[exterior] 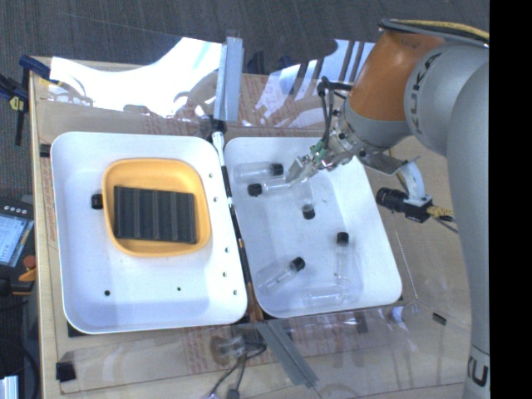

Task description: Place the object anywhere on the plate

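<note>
We see arm (432,81) reaching in from right, wrist angled down-left; gripper (301,169) low over right bin (378,256), near clear vials (264,188). Finger opening: we cannot tell.

The arm (453,81) is showing smooth, rounded grey housings, with a broad orange band (386,81) wrapping the segment just above the tool (312,163). A yellow-edged cable is running along the top of that orange section. The tool itself is looking slim and metallic, with thin pale struts and a small green spot near its base. Beside it, a black cylindrical fitting with a white bracket is sticking out from the wrist.
</note>
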### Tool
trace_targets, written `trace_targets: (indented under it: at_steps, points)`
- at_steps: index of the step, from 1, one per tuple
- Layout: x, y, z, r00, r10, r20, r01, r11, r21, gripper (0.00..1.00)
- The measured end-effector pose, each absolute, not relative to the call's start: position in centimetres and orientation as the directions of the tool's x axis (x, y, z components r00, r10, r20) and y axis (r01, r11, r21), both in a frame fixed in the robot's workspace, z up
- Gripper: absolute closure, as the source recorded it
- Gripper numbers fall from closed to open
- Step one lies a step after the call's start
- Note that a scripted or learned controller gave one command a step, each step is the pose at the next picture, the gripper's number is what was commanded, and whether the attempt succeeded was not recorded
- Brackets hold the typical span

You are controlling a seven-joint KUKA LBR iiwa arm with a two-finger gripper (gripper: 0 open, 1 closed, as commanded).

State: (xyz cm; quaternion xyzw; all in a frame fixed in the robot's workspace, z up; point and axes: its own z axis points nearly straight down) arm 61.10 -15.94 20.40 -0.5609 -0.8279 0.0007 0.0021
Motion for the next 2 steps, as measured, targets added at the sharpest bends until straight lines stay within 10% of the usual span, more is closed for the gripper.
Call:
trace_targets:
  at_steps: [1,2]
  points:
    - [63.25,-13.29,22.8,-0.592,0.806,-0.001,0.806,0.592,0.0,1.0]
    - [63.25,-13.31,22.81,-0.591,0.806,-0.001,0.806,0.591,0.0,0.0]
